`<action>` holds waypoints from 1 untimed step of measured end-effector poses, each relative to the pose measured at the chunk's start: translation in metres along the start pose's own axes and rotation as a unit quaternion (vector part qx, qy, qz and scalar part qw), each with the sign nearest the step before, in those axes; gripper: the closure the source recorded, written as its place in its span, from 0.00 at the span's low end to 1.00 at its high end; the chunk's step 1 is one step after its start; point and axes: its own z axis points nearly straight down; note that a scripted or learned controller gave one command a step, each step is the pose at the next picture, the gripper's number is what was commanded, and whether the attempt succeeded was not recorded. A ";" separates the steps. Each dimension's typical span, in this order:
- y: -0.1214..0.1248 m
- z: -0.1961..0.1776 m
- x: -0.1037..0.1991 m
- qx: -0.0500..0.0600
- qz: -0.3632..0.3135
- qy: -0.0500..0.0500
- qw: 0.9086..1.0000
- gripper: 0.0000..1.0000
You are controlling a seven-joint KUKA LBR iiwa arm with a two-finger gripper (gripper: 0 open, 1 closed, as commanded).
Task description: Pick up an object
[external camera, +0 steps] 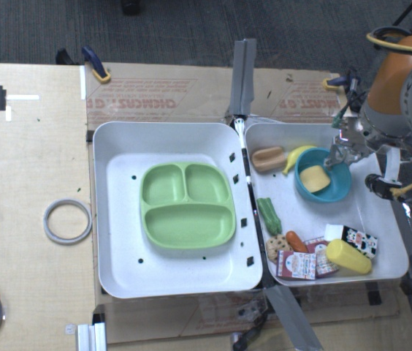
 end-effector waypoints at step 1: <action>-0.036 -0.033 0.045 -0.011 -0.022 0.008 1.000 1.00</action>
